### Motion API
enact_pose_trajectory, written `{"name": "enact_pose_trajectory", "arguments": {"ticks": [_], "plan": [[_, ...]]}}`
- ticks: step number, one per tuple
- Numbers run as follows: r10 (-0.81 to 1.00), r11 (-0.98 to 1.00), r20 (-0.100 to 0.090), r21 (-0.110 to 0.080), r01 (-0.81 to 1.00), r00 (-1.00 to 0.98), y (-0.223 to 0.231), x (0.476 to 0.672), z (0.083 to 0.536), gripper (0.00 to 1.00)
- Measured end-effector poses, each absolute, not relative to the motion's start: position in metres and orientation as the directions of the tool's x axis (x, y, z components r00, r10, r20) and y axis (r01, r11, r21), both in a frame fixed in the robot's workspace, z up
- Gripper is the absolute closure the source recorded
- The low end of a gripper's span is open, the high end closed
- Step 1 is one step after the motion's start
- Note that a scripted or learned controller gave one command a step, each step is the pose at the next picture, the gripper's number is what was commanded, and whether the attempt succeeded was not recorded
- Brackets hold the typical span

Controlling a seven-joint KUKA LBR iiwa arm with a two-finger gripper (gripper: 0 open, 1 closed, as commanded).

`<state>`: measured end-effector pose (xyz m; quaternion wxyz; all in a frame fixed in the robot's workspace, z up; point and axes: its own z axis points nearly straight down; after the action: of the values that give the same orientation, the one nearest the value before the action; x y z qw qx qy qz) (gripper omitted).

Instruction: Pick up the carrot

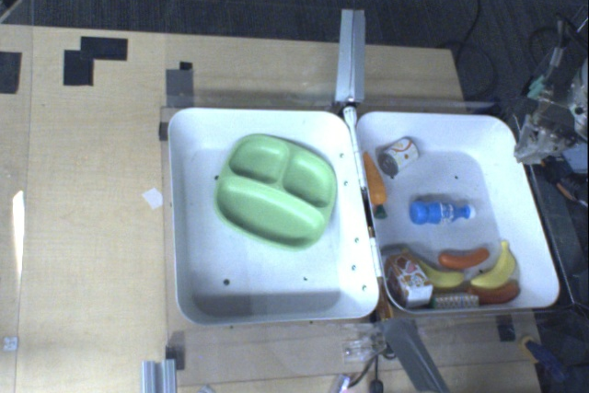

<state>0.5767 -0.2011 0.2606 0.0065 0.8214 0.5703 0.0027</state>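
The left shallow white bin [184, 225] holds a pale green three-compartment plastic plate [275, 190]. In the right white bin [515, 138], the slim orange carrot [374, 179] lies against the left wall. Further right sit a small grey can [398, 156], a blue plastic bottle [440, 213], and a near-side heap with yellow bananas [479, 271]. The jaws at the far right edge are blurred; I cannot tell their state.

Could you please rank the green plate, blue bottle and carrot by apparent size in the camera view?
1. green plate, clearly largest.
2. blue bottle and carrot look close; I would not rank them.
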Motion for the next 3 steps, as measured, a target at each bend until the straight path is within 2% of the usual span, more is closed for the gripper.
{"name": "enact_pose_trajectory", "arguments": {"ticks": [1, 2, 3], "plan": [[0.781, -0.624, 0.001, 0.005, 0.781, 0.624, -0.183, 0.610, 0.302, 1.00], [0.801, -0.599, 0.002, 0.005, 0.801, 0.599, -0.137, 0.573, 0.365, 1.00], [0.981, -0.196, 0.000, 0.004, 0.981, 0.196, -0.169, 0.615, 0.289, 1.00]]}}
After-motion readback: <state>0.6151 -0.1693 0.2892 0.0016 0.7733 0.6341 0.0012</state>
